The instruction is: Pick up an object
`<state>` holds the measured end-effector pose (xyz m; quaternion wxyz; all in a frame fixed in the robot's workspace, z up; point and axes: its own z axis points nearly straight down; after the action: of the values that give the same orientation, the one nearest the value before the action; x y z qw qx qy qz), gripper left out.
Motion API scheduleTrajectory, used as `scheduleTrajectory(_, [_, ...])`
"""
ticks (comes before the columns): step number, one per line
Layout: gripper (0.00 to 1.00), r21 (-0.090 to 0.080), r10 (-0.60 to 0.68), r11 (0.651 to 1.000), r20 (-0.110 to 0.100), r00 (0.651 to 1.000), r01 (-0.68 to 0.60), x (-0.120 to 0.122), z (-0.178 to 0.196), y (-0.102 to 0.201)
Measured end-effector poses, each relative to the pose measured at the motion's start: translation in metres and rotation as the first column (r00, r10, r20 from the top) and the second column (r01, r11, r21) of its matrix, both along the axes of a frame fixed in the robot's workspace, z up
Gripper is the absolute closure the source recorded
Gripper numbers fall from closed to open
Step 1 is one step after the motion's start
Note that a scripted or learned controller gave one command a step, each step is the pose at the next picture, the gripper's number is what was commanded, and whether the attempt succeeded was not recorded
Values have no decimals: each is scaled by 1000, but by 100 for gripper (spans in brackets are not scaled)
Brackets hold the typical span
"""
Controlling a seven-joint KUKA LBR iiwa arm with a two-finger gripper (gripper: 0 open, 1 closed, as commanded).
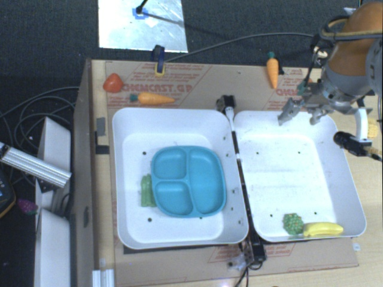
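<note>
A yellow banana (pixel 324 229) lies in the right bin (pixel 335 160), in the near corner. A green broccoli (pixel 292 223) sits touching it on the left. The jaws (pixel 301 113) hang over the far edge of this bin, well apart from both. They are spread wide and hold nothing. In the left bin (pixel 128 160) is a blue plate (pixel 188 180) with a green thing (pixel 146 191) beside it. On the table (pixel 197 79) behind the bins lie two carrots (pixel 154 98) (pixel 273 71) and a tomato (pixel 112 83).
</note>
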<state>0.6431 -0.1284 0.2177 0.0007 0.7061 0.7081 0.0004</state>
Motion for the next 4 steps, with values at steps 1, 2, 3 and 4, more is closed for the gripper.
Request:
scheduleTrajectory(1, [0, 0, -2, 1000, -3, 1000, 2, 25, -75, -35])
scheduleTrajectory(2, [0, 1, 1, 1000, -2, 1000, -1, 25, -134, -14])
scheduleTrajectory(3, [100, -1, 4, 1000, 2, 1000, -4, 26, -122, -14])
scheduleTrajectory(4, [100, -2, 6, 1000, 6, 1000, -6, 28, -111, -14])
